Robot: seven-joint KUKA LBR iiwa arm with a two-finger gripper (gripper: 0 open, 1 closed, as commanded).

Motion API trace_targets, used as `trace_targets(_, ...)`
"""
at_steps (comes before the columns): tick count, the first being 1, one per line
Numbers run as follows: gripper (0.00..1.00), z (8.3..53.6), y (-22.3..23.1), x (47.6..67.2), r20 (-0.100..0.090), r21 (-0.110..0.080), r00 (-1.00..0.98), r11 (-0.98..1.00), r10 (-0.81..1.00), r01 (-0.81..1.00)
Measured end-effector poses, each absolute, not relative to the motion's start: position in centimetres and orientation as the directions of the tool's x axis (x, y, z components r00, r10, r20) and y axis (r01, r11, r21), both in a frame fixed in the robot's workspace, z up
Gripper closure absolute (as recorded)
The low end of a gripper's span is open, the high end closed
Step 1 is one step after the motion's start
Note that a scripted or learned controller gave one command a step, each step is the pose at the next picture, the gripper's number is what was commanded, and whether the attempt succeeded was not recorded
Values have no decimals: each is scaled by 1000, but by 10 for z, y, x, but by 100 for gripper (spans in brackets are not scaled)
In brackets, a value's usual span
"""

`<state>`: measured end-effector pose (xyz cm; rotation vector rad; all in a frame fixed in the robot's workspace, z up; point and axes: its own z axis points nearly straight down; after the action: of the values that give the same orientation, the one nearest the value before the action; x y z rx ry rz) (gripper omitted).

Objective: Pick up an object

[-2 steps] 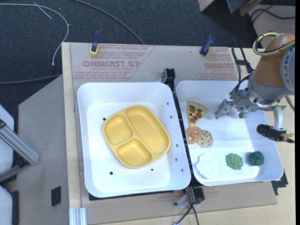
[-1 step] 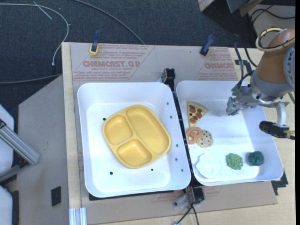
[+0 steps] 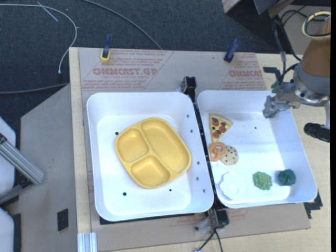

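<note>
The right bin (image 3: pixel 294 140) holds several small toy foods: a pizza slice (image 3: pixel 219 125), a pretzel (image 3: pixel 216 150), a cookie (image 3: pixel 230 155), a white egg-like piece (image 3: pixel 232 185), a light green leafy piece (image 3: pixel 262 180) and a dark green one (image 3: pixel 286 177). My gripper (image 3: pixel 271 109) hangs over the bin's far right corner, well above and to the right of the pizza slice. Nothing shows beneath its tip. The orange band and grey wrist rise behind it at the right.
The left bin (image 3: pixel 100 140) bears a yellow three-compartment tray (image 3: pixel 152 151). A black clamp (image 3: pixel 188 84) sits between the bins at the back. Blue clips (image 3: pixel 107 41) (image 3: pixel 231 50) pin the cardboard base. Cables hang near the arm at the upper right.
</note>
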<state>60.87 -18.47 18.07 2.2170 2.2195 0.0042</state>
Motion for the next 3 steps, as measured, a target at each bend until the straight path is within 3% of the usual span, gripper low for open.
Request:
trace_targets(1, 100, 235, -185, 610, -2, 6, -2, 2, 1000, 1000)
trace_targets(3, 100, 229, -84, 570, 3, -4, -4, 4, 1000, 1000)
